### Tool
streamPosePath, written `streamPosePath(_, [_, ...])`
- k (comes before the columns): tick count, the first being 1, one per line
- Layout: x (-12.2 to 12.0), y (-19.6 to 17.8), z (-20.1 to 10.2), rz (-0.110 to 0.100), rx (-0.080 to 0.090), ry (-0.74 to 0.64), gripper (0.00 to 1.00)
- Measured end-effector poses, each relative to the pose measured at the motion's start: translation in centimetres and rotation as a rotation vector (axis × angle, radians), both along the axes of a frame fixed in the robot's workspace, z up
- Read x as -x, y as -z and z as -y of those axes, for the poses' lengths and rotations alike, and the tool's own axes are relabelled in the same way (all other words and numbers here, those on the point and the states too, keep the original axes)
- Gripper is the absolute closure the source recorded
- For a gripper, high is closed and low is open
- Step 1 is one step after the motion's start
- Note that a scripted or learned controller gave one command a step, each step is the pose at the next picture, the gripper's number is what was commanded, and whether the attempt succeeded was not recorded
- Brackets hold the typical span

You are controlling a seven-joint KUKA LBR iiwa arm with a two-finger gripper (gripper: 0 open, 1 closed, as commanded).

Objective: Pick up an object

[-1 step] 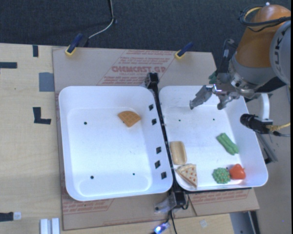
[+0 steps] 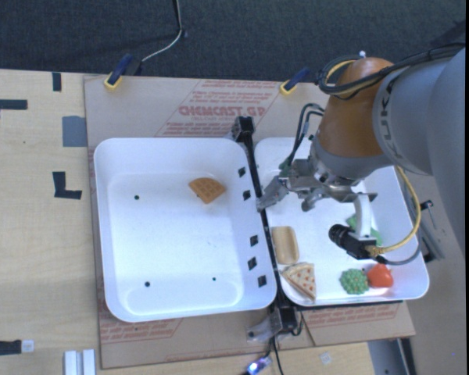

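The divider (image 2: 254,209) between the two bins is the landmark. Left of it, the left bin (image 2: 117,233) is open floor apart from a waffle piece (image 2: 207,189) near the far side, close to the divider. Right of it, room is tight: the arm (image 2: 359,123) hangs over the far half of the right bin (image 2: 410,291), and the gripper (image 2: 289,198) sits just beside the divider. Nearer, a bread slice (image 2: 285,244) and a sandwich wedge (image 2: 301,280) lie against the divider; a green piece (image 2: 354,280), perhaps broccoli, and a red piece (image 2: 381,276) crowd the corner farthest from it.

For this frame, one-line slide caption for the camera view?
KUKA arm's gripper hovers over the right bin above toy foods; a waffle piece lies in the left bin.
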State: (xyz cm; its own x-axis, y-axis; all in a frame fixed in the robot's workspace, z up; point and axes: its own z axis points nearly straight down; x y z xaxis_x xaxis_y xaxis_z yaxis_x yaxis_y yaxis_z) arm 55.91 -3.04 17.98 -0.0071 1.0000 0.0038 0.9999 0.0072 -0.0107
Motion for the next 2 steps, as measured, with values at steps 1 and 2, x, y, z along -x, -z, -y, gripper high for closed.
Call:
streamPosePath(1, [3.1,-12.8,-2.8,0.021,0.002,0.002,0.0])
streamPosePath(2, [0.6,-18.5,-9.3,0.016,0.002,-0.002,0.0])
